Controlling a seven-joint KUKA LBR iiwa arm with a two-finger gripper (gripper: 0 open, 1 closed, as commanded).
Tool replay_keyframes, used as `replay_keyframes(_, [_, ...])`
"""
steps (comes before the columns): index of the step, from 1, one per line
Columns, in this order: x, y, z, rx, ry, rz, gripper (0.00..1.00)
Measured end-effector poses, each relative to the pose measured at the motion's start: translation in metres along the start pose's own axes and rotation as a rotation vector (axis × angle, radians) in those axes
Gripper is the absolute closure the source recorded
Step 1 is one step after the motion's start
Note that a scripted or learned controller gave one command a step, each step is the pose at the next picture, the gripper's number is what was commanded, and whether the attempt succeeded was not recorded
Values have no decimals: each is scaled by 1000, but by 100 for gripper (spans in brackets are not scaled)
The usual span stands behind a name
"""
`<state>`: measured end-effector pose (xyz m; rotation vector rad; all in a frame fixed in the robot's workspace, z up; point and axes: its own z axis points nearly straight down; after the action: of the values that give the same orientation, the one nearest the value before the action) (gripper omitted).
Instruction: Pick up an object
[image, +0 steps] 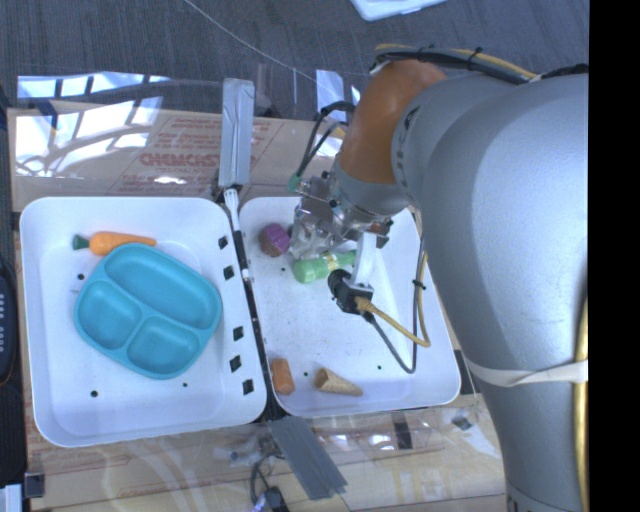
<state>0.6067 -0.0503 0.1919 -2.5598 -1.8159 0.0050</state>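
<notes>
In the camera view, the gripper is seen low over the right bin, directly above a green object that lies just beneath and toward the near side of it. The object's long axis runs roughly left to right. A purple object sits just to the left. Whether anything is grasped cannot be told.

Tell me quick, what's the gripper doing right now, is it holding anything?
Gripper: down in the right bin, just over the green object beside the purple one; a grasp cannot be told from this angle.
</notes>
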Motion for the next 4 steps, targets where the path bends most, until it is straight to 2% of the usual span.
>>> replay_keyframes(1, [35,-28,3,8,-2,70,100])
replay_keyframes(2, [54,-70,4,9,-4,377,100])
replay_keyframes(3, [41,-100,-8,7,-3,124,100])
replay_keyframes(4, [57,-159,4,7,-5,239,100])
